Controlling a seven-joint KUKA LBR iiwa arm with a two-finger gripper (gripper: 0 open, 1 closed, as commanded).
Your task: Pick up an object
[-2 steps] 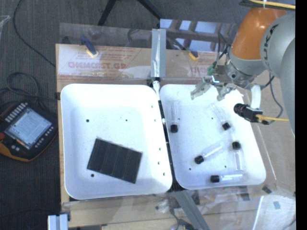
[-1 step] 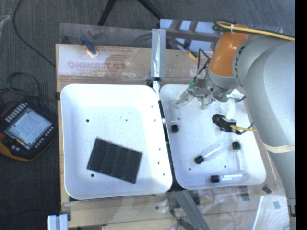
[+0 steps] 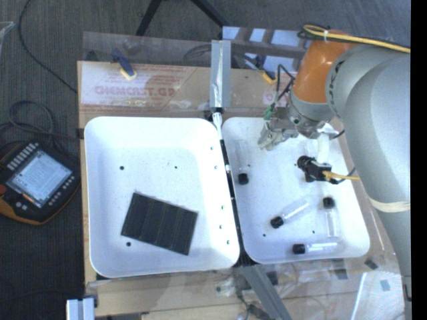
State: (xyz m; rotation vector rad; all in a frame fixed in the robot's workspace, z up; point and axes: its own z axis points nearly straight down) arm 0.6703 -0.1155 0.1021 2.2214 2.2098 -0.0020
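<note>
My gripper point(image 3: 271, 137) hangs over the far part of the right bin point(image 3: 257, 229), below the orange wrist band. Nothing shows in its grasp. In the right bin lie three clear tubes with black caps: one slanted in the middle point(image 3: 291, 213), one along the near wall point(image 3: 315, 248), one upright near the right wall point(image 3: 330, 220). A small black cap point(image 3: 243, 177) lies near the bin's left wall, below and left of the gripper. A flat black ribbed pad point(image 3: 159, 223) rests in the left bin point(image 3: 107, 145).
The grey arm covers the right bin's far right corner and right side. A divider rim point(image 3: 227, 179) runs between the two bins. A pendant with a screen point(image 3: 37, 179) sits on the floor at the left.
</note>
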